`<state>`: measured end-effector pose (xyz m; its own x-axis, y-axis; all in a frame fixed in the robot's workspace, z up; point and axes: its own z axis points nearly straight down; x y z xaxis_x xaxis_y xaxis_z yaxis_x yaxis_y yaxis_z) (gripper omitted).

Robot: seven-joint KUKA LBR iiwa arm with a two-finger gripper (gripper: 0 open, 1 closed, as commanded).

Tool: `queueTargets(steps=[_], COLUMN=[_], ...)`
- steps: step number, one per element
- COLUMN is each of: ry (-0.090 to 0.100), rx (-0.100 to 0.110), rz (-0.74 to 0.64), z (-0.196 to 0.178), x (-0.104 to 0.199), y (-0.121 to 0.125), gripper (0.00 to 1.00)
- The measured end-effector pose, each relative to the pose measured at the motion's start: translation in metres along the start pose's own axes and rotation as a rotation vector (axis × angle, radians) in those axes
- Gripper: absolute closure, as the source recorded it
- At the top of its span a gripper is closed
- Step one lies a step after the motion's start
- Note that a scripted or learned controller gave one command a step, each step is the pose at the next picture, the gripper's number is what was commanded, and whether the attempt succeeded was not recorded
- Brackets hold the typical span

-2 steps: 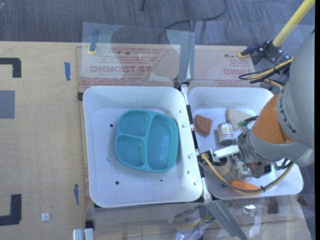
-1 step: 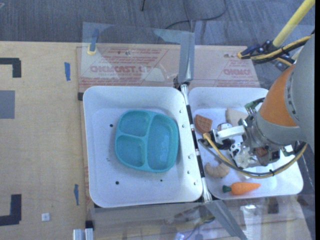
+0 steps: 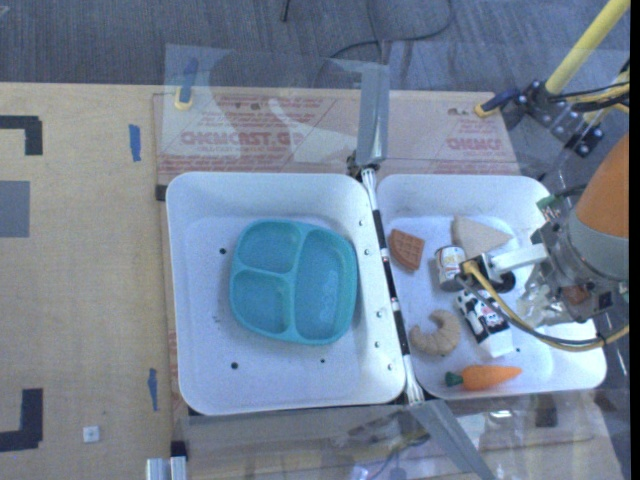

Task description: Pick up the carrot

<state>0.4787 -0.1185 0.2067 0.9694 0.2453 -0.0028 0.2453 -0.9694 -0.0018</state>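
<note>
Carrot [image 3: 484, 375] lies at the near bin wall; my pincer [image 3: 478, 300], grip state unclear, should descend squarely across it.

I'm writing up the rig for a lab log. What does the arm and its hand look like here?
The arm is grey with a broad orange band above the wrist. The hand is pale metal with black parts and a small label, and a yellow cable loops beneath it.
</note>
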Motion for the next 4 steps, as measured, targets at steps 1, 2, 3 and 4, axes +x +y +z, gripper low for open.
queueTargets(steps=[1,2,3,4], ry=[-0.001,0.004,0.004,0.003], rx=[0.002,0.003,0.005,0.001], rz=[0.001,0.045,0.048,0.049], z=[0.114,0.119,0.109,0.119], x=[0.007,0.007,0.007,0.009], y=[-0.027,-0.025,-0.025,-0.025], gripper=[1.00,1.00,1.00,1.00])
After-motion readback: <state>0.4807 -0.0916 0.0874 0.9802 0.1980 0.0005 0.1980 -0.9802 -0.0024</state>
